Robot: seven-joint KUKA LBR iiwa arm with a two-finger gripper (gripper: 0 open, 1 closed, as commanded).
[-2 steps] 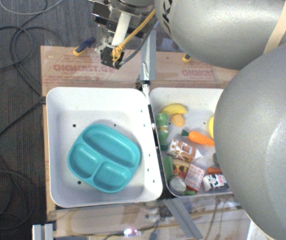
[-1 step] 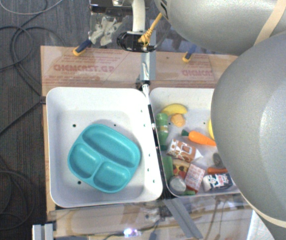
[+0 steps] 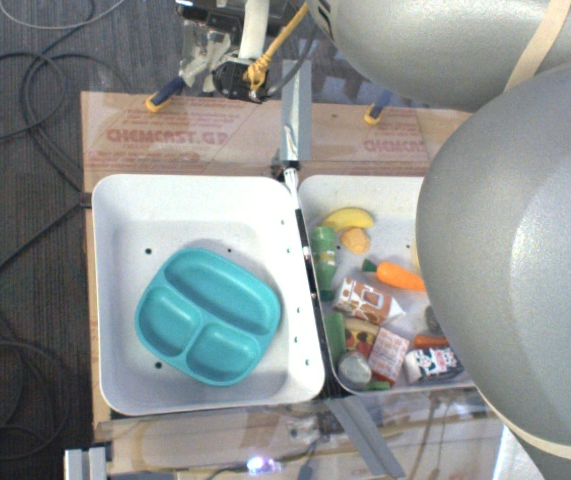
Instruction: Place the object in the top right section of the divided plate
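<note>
A teal divided plate (image 3: 208, 314) lies in the left white bin (image 3: 115, 228), turned at a slant, with one long section along its upper right and two smaller ones below. All three sections hold nothing. My gripper (image 3: 227, 60) hangs at the top of the view, beyond the far edge of the bins and above the cardboard (image 3: 165, 138), well away from the plate. Nothing shows in it. The bulky grey arm (image 3: 505, 268) covers the right side of the view and hides part of the right bin.
The right bin (image 3: 395, 208) holds several small items: a yellow banana (image 3: 348, 217), a small orange fruit (image 3: 356, 239), a carrot (image 3: 401, 275), green bottles (image 3: 324, 249), a printed carton (image 3: 363, 300) and small packets (image 3: 432, 364). Cables (image 3: 25, 118) trail over the dark floor on the left.
</note>
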